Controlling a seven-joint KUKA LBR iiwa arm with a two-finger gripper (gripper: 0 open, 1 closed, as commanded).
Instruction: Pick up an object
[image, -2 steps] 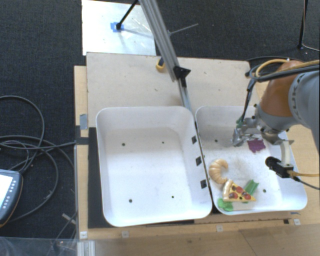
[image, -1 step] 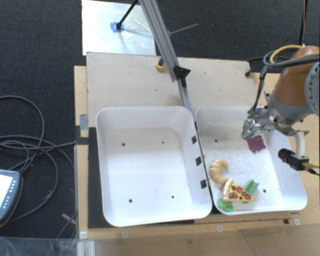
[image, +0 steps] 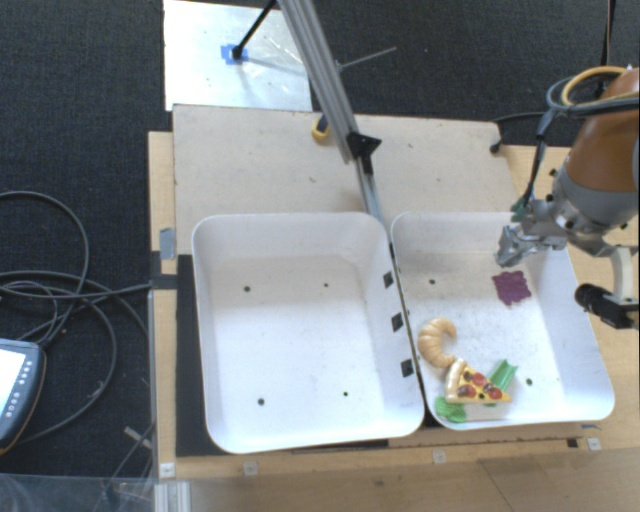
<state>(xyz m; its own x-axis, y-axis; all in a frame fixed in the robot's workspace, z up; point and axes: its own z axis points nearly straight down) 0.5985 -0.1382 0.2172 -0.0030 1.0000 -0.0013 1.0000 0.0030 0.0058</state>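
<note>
I am seeing the arm's rounded orange-brown band (image: 607, 140) curving above a light grey wrist section (image: 592, 205). A yellow cable loop (image: 590, 82) and a thin dark cable (image: 535, 160) are running along its outer side. Below the wrist, the small silver-grey metal two-finger gripper (image: 512, 252) is looking angular and dull, with a tiny green mark beside it. A black, rounded fitting (image: 603, 302) is sticking out under the grey section.

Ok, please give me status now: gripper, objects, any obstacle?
Gripper above the right bin, nothing seen held. Purple piece just below it; croissant, pizza slice, green piece nearer the front. Nothing blocking.
</note>
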